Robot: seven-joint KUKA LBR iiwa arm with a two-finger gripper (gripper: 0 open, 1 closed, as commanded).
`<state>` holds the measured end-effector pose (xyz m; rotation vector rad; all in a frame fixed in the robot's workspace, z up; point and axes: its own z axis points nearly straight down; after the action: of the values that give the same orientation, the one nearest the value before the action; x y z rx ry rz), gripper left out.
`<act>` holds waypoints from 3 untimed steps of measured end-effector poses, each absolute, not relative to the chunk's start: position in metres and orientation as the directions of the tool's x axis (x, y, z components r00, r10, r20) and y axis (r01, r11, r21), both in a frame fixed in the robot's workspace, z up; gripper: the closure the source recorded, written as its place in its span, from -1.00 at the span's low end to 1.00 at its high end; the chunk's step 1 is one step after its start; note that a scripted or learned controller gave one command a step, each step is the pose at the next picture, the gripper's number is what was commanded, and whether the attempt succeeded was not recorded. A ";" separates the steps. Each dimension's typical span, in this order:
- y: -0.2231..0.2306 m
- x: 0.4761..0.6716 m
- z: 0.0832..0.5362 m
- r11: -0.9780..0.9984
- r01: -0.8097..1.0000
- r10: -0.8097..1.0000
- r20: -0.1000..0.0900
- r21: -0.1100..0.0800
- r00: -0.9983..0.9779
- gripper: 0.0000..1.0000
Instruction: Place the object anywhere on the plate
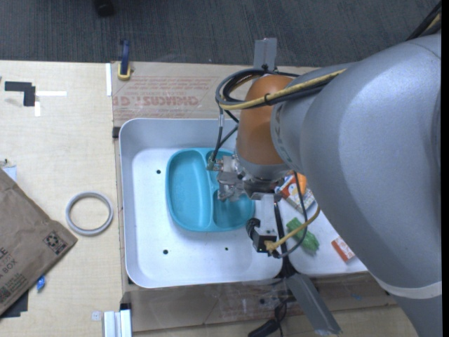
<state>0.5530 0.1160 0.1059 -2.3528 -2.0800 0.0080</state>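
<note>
Plate: blue, with two compartments; in the camera view we log it near the middle of the left bin, flat on the white floor. The larger compartment, on the 9 o'clock side, shows bare blue.
Gripper: over the plate's 3 o'clock side, about the divider between the compartments. We cannot tell whether it is spread or closed, nor whether it carries anything.
Arm: grey, reaching in from 3 o'clock, its orange band just above the gripper; it covers most of the right bin.
Object: we cannot tell which item is meant. At the arm's edge in the right bin we count a green item, a red-and-white item and an orange item.
Tape ring: on the bench, at 9 o'clock from the left bin, apart from it.
Cardboard box: at 8 o'clock, near the tape ring.
</note>
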 end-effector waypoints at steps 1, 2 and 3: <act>0.130 0.529 0.094 0.005 1.000 1.000 -0.008 0.004 -0.005 1.00; 0.162 0.477 0.169 0.240 0.971 0.971 -0.001 -0.003 -0.240 1.00; 0.095 0.478 0.191 0.483 0.876 0.876 0.000 -0.003 -0.483 1.00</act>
<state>0.4778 0.0951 0.1909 -1.5971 -2.7040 0.0038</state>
